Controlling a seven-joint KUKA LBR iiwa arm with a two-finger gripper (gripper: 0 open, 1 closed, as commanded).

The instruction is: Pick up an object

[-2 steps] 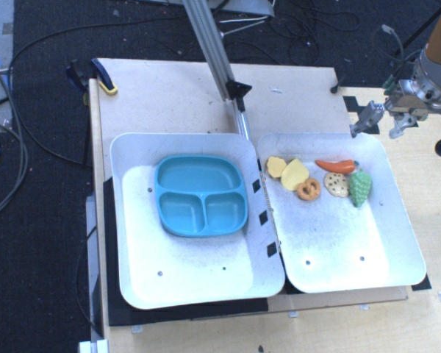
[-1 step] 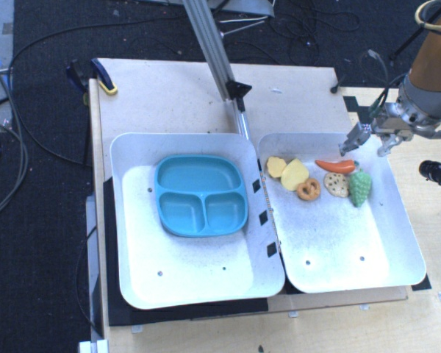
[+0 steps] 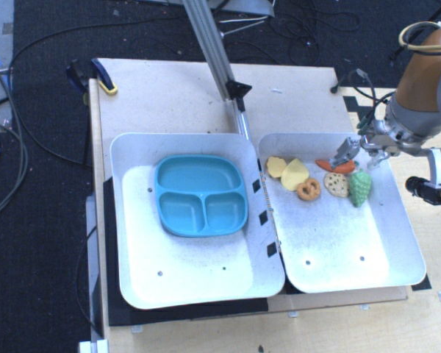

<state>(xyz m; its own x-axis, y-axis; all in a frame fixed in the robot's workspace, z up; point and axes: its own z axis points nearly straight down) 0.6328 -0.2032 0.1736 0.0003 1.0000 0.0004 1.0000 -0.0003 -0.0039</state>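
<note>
Left bin (image 3: 132,271): blue three-compartment plastic tray (image 3: 202,195). Right bin (image 3: 353,263): yellow pieces (image 3: 288,172), pretzel (image 3: 308,190), round cracker (image 3: 336,185), knobbly green item (image 3: 360,187), orange piece (image 3: 334,166) clustered far side. Gripper (image 3: 350,153) above cluster, jaws' state unreadable.

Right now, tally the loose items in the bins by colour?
Yellow: 2, pieces and
Brown/tan: 2, pretzel and cracker
Orange-red: 1, carrot
Green: 1, green item
Blue: 1, tray
Total: 7
</note>
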